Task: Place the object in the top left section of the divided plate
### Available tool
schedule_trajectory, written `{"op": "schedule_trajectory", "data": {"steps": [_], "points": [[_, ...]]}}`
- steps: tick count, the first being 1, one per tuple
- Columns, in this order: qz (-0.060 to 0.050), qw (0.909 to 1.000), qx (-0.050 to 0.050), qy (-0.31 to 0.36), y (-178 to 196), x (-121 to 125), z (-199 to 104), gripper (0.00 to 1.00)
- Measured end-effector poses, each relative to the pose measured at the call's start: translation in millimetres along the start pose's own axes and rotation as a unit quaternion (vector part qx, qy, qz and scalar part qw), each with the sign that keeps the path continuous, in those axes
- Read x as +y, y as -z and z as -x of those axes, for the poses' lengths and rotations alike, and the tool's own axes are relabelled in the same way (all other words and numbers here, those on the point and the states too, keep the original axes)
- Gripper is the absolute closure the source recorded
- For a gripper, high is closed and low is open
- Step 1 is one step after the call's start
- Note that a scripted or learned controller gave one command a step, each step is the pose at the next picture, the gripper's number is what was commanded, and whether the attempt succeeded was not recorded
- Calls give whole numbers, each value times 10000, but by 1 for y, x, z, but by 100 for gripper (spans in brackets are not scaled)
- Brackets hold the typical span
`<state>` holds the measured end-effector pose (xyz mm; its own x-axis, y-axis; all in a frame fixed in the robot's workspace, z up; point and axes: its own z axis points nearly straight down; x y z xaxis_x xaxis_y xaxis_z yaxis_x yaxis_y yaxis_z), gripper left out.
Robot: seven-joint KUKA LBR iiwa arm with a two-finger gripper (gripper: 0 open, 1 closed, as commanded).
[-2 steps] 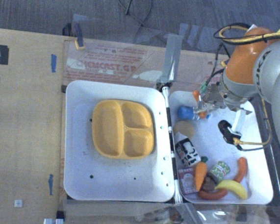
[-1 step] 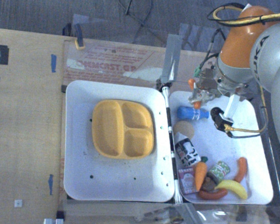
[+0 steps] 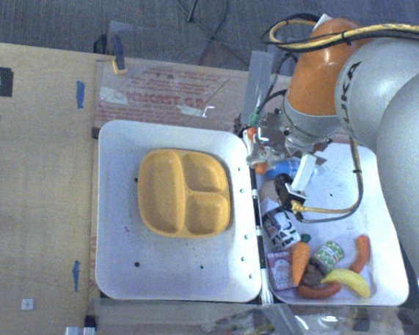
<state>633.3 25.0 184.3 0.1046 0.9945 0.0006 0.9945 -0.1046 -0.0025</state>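
A yellow divided plate [image 3: 185,192] lies in the left bin [image 3: 148,268], with one long section on its left and two smaller ones on its right, all bare. My gripper [image 3: 273,158] hangs low over the upper left corner of the right bin [image 3: 386,287], under the orange wrist band. A small blue object [image 3: 288,167] and a bit of orange [image 3: 251,135] show right beside it; I cannot make out whether anything is held. The arm's grey body hides much of the right bin.
At the front of the right bin lie a carrot [image 3: 299,260], a banana [image 3: 350,281], two red sausages [image 3: 362,251], a green can [image 3: 329,253], a black-and-white carton [image 3: 281,227] and a pink packet [image 3: 279,271]. The bins' rims meet between plate and gripper.
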Motion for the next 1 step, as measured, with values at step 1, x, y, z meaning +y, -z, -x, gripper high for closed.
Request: {"op": "schedule_trajectory", "data": {"steps": [1], "points": [[181,9997,-47,152,-20,7,-16,100]]}}
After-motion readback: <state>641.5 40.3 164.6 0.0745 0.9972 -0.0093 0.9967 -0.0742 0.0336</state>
